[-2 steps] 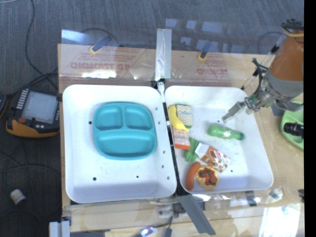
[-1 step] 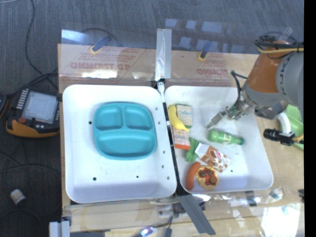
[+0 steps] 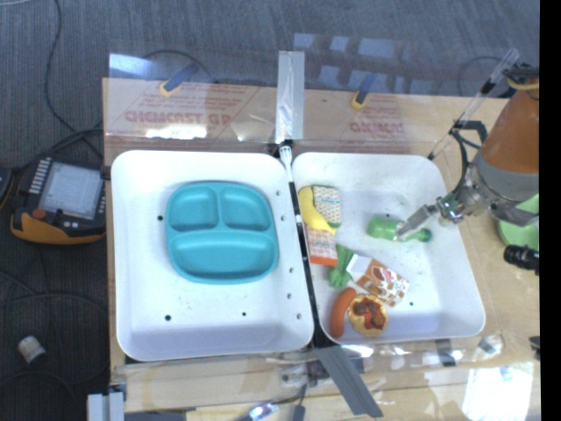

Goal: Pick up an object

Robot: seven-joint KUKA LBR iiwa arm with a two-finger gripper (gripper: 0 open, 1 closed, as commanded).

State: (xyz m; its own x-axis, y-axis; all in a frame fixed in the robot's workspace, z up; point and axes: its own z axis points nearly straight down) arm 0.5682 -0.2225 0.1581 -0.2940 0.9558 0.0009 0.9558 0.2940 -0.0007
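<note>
Broadly, two white bins sit side by side on the bench. The left bin [image 3: 140, 261] bears a teal divided plate [image 3: 221, 231] near its middle. The right bin [image 3: 447, 270] holds the clutter, mostly along its left wall and toward the near edge.

The arm [image 3: 513, 139] reaches in from the right, and its gripper [image 3: 412, 226] comes down at a slant onto a small green piece [image 3: 383, 228] in the middle of the right bin. The tip touches or overlaps that piece — whether the fingers stand apart or together I cannot tell, nor whether anything sits between them.

Next in size come the other toys: a yellow banana-like piece [image 3: 308, 209] against the left wall, with a patterned packet [image 3: 327, 202] just beside it and an orange stick [image 3: 322, 253] below. A green leafy toy [image 3: 340, 270] lies near a red-and-white wrapper [image 3: 381, 281], and a round red-and-yellow toy [image 3: 366, 314] rests by a red sausage shape [image 3: 340, 308] at the near edge.

The green piece looks like light toy plastic — stiff, smooth, probably a bit slippery. It lies apart from the rest, so nothing crowds a grasp; my guess is that taking it across its narrow width, near the thicker left end, would hold best
</note>
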